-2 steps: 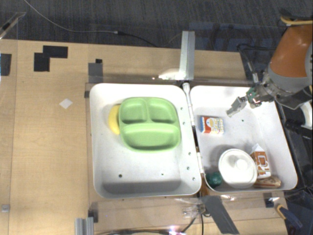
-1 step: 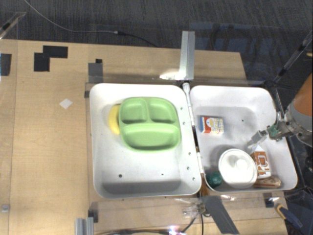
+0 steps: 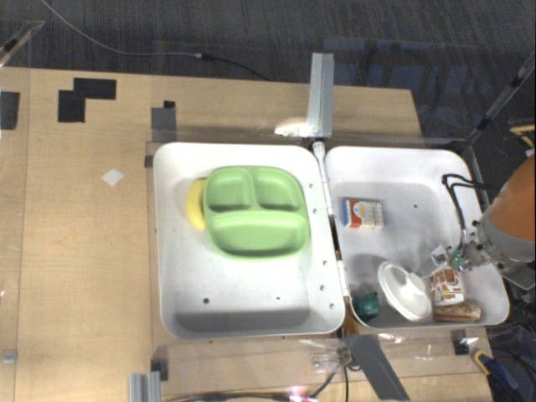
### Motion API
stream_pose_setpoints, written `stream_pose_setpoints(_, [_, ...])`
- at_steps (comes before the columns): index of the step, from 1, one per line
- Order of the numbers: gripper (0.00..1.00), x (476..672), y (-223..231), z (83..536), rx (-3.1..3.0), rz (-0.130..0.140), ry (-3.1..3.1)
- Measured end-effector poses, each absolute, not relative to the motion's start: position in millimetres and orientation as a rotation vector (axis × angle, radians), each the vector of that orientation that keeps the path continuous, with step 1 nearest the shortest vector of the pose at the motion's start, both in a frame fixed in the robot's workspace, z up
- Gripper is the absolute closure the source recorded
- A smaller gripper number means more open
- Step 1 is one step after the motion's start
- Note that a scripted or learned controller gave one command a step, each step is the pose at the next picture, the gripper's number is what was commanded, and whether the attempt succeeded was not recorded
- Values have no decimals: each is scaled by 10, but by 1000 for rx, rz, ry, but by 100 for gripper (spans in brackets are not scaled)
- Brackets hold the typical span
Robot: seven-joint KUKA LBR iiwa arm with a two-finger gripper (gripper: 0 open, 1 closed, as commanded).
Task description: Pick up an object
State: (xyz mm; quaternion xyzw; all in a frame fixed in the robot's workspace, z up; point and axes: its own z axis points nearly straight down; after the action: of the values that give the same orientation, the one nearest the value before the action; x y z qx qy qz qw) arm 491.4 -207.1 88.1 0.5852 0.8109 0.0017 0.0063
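Brown-and-white carton (tilted) beside white bowl, right bin

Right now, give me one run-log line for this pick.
arm: over right bin | tool: above snack packet | grasp: unconfirmed | left bin: green tray

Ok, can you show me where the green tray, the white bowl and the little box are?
green tray (image 3: 255,212): camera view, on the wide lower compartment.
white bowl (image 3: 404,291): camera view, on its inside.
little box (image 3: 363,214): camera view, on its top face.

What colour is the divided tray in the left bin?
Light green; the divided tray shows clearly in the camera view.
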Motion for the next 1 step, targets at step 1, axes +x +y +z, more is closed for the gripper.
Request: stream_pose_setpoints(1, [100,4942,-2077,1003,1827,9,2530])
